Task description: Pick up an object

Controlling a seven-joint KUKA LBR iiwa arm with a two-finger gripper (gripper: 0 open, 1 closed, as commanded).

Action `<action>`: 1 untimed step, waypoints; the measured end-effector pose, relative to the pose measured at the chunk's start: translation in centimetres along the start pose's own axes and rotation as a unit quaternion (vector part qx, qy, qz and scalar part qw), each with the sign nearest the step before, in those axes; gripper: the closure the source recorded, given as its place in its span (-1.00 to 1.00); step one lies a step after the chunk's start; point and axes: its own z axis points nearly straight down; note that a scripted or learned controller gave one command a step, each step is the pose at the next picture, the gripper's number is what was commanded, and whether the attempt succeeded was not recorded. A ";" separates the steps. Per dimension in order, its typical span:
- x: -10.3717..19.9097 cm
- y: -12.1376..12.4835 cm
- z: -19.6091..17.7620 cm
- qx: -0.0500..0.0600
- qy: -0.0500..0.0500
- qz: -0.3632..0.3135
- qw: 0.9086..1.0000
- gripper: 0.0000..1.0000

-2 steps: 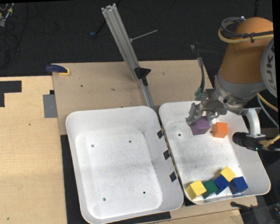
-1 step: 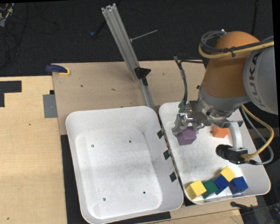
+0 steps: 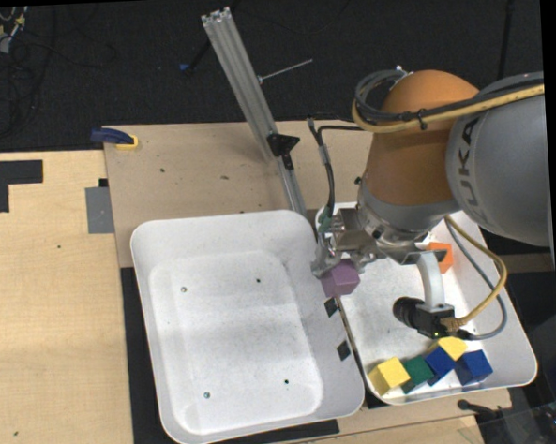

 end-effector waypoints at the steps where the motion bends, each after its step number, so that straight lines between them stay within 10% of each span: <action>1: 5.3 -0.5 2.6 0.001 0.000 0.000 1.000 1.00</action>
